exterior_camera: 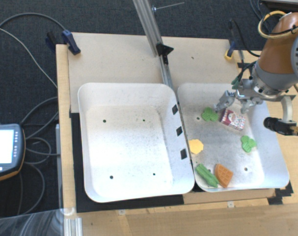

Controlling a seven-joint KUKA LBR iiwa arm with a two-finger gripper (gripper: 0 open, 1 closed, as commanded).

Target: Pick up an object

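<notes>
The gripper [235,100] was seen spread open, poised right above the packet [233,120], whose long axis ran left-right.

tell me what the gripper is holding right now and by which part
Nothing is visibly held. The two-finger gripper hovers open above the right white bin, just over the small red-and-white packet, with no object between its fingers.

red-and-white packet [233,120] tilted flat in the right bin [271,146], beside a green piece [209,114]
</notes>
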